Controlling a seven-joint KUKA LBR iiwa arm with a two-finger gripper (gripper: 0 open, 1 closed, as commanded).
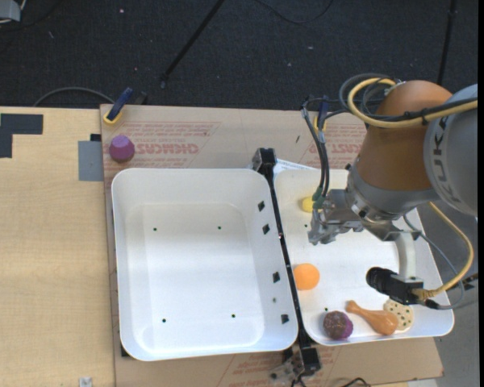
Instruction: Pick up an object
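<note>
From the camera above the bench, we see the grey arm [436,151] with its orange band reach in from the right over the right bin [436,325]. Its pincer [323,230] hangs low over the upper part of that bin. We cannot tell how the pincer stands, and we see nothing held in it.

A small yellow thing [308,205] lies just above the pincer, partly hidden by it. An orange ball [306,276] sits below the pincer, a little to its left, near the wall between the bins. Further below, near the front edge, lies a dark purple ball [337,325]. Beside it, to the right, lies a tan drumstick toy [373,316]. The left bin [189,345] is far to the pincer's left. A purple cup [122,148] stands on the cardboard beyond that bin.
</note>
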